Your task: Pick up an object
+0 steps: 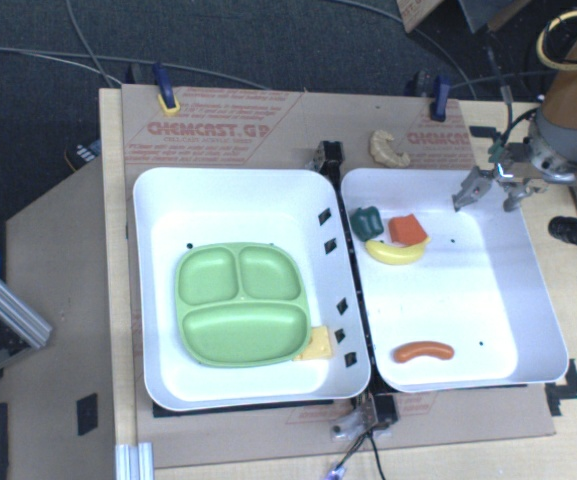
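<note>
Seen from above, the table [218,118] carries two white bins. The left bin [158,268] holds a green divided tray [240,303] with a small yellow block [317,344] touching its lower right corner. The right bin [508,308] holds the likely targets: a banana [396,252], a red block [408,230] just above and touching it, a green piece [367,222] beside both on the left, and a sausage [424,351] lying alone near the bottom edge, well apart from the cluster. A beige lump [389,148] lies on the table above the bins.

The gripper [486,188] hangs over the right bin's upper right corner, its fingers spread apart with nothing between them.

These look like toy food pieces, so probably light, stiff and smooth, with little risk of damage but some chance of slipping. The sausage seems the easiest pick: it lies free, and closing across its narrow middle should hold it. The banana is crowded by its neighbours, and its curve could roll out of a pinch.
</note>
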{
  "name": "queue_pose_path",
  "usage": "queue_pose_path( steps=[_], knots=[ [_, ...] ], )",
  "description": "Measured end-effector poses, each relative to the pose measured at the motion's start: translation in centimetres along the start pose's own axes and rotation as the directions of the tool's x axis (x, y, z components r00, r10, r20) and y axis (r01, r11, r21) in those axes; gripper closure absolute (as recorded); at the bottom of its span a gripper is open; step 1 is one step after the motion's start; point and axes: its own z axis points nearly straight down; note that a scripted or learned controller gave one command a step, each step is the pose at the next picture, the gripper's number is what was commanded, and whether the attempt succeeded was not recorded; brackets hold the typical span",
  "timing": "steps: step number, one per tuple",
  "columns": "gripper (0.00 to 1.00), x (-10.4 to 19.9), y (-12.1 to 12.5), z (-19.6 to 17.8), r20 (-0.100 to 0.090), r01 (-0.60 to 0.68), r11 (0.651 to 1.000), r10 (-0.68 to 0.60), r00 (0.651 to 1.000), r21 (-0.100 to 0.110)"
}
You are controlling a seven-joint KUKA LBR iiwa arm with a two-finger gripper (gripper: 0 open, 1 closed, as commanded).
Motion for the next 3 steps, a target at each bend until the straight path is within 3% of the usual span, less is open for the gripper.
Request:
queue_pose_path(
  steps=[2, 3],
  knots=[
    [0.00, 0.0, 0.0, 6.7, -0.007, 0.004, 1.000, -0.004, 1.000, -0.006],
    [1.00, -0.2, 0.0, 5.5, 0.000, 0.005, 1.000, -0.005, 1.000, -0.009]
  ],
)
